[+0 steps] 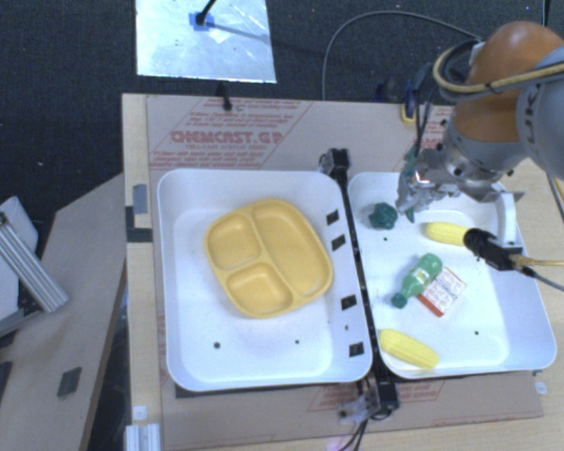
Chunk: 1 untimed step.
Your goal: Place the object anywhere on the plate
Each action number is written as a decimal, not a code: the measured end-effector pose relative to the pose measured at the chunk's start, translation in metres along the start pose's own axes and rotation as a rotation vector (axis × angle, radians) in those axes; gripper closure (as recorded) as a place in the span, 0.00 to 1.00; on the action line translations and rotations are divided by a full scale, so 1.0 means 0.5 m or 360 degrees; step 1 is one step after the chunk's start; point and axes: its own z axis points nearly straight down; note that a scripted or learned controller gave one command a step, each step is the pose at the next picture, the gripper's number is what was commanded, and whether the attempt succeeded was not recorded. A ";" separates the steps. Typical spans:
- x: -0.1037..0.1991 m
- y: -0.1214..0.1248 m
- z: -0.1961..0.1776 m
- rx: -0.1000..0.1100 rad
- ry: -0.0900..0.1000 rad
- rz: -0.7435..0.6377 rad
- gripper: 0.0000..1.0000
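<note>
A yellow plate (268, 256) with three compartments lies in the left bin (183, 346). In the right bin (522, 332) I see a dark green lump (383, 216), a corn cob (445, 233), a green bottle (417, 281), a small orange-and-white packet (444, 291) and a yellow piece (409, 348) near the front. My gripper (415, 195) hovers over the back of the right bin, just right of the dark green lump and left of the corn cob. Nothing shows between its fingers.
A black divider (350, 252) runs between the two bins. A shiny square sheet (204, 26) lies on the dark floor behind the bench. A metal rail (19, 261) stands off to the left.
</note>
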 end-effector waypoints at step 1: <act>0.103 -0.013 0.003 0.0004 0.0000 0.0001 1.00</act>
